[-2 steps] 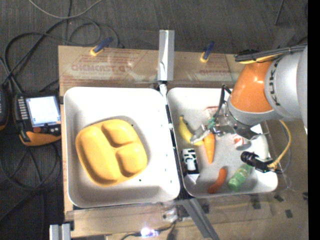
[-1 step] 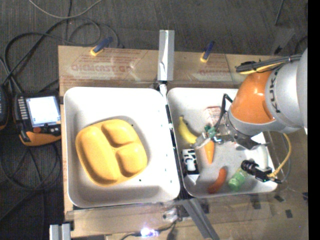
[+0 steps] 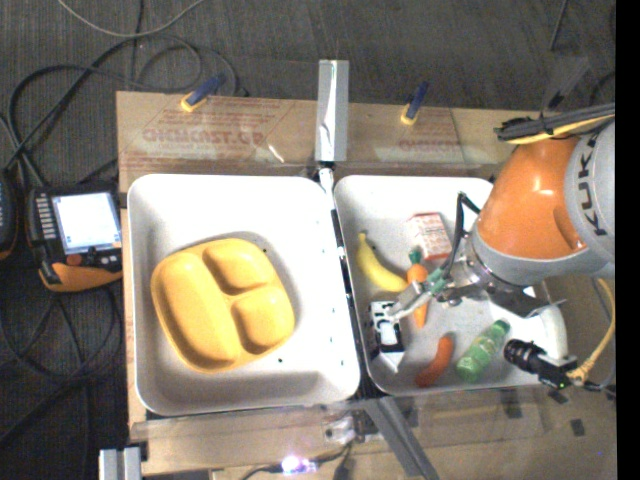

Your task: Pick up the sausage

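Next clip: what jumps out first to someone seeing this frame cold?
The bright yellow divided tray lying in the left bin, and the arm's orange band looming over the right bin. Below it, the gripper sits low among a banana, a carrot, a green bottle and the reddish sausage.
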Controlling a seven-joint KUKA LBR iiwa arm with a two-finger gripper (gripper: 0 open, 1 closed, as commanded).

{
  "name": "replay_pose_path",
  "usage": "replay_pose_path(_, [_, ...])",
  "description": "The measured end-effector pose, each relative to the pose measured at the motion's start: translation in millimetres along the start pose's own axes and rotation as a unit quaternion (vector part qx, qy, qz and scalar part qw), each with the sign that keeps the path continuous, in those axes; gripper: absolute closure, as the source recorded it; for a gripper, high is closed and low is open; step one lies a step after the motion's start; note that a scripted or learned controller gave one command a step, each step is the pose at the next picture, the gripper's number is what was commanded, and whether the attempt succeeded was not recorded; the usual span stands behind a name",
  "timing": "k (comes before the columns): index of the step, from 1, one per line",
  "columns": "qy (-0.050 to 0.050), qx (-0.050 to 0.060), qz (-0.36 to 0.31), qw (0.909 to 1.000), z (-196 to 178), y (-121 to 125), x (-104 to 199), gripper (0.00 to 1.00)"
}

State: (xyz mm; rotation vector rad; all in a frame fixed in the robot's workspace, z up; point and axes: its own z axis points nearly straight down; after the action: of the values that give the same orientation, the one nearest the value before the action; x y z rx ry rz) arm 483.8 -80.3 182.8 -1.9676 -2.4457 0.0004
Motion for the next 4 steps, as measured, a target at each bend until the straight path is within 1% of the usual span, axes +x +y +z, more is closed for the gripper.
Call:
replay_pose_path(1, [-0.002, 0.000, -0.051, 0.9987, 82.5, -12.2, -56.8, 0.00])
replay_pose_path(2, [0.000, -0.004, -0.068, 0.9976, 91.9, -11.4, -66.4, 0.00])
replay_pose_path(3, [-0.007, -0.007, -0.239, 0.9711, 91.1, -11.0, -74.5, 0.00])
replay_pose_path(4, [-0.006, -0.009, -0.239, 0.9710, 81.1, -9.3, -73.3, 1.00])
